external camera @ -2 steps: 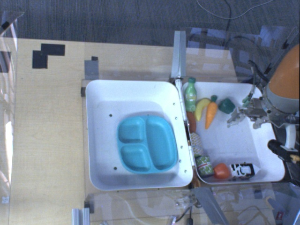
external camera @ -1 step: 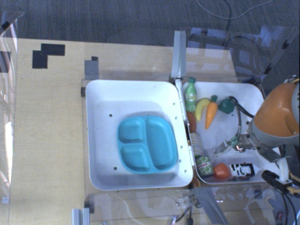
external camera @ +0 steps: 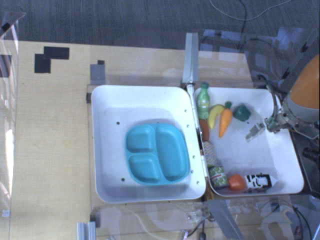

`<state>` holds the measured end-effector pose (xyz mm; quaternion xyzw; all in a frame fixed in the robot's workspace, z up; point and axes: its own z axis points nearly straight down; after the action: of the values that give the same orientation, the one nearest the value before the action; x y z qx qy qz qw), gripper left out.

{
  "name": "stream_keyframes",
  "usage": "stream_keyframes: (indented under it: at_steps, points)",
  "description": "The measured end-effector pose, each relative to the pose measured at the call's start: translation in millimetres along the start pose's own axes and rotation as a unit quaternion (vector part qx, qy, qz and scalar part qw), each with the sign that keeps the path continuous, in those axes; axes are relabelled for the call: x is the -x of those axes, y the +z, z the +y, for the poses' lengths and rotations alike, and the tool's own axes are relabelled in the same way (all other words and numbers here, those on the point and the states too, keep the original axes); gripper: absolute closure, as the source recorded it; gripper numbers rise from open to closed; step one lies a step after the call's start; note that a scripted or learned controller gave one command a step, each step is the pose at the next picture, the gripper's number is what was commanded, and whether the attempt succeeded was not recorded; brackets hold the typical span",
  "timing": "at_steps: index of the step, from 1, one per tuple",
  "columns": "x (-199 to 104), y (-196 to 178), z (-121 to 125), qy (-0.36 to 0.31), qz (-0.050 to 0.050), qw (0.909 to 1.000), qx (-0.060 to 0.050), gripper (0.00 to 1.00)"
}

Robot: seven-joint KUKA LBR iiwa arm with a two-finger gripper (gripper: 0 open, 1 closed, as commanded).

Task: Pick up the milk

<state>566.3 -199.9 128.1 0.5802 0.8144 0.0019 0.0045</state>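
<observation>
Much bare floor beside milk

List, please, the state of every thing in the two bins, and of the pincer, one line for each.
milk carton: lying on its side, right bin, near corner
tomato: resting beside the milk carton
green bottle: lying along the dividing wall
carrot: lying flat, beside the banana
blue tray: flat, right way up, left bin
pincer: over the right bin, holding nothing

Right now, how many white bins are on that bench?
2. The left bin holds a blue tray; the right bin holds the toy food.
</observation>
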Motion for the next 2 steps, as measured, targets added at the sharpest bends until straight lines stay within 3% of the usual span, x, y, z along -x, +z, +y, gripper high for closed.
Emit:
stream_keyframes:
  at_steps: [1, 2]
  points:
    - [-29.9, 38.8, 25.9, 0.023, 0.000, 0.9997, 0.001, 0.00]
    - [-48.3, 37.7, -64.4, 0.004, -0.001, 1.0000, 0.001, 0.00]
